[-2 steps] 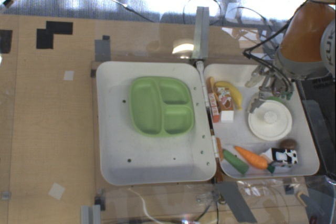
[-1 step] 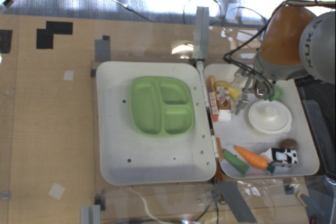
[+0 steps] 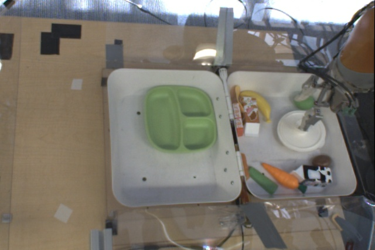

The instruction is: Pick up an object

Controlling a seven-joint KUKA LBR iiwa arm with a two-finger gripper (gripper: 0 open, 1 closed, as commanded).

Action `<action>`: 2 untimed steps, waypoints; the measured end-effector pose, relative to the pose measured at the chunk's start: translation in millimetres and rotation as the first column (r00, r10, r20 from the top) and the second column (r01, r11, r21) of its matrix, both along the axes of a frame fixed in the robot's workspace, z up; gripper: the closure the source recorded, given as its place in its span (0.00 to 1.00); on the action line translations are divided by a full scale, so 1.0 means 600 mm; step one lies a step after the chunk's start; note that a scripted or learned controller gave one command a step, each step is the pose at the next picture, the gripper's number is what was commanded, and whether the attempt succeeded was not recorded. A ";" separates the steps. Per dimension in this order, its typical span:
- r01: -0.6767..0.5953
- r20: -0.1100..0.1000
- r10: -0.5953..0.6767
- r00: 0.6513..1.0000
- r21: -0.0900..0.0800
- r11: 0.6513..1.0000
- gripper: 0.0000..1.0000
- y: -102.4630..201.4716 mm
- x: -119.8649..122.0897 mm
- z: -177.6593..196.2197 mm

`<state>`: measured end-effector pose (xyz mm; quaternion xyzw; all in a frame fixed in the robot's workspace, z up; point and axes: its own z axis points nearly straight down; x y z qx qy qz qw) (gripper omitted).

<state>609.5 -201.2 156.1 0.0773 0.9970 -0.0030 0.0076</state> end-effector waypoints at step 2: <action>0.241 0.013 -0.241 0.971 -0.018 0.970 0.00 0.150 0.042 -0.090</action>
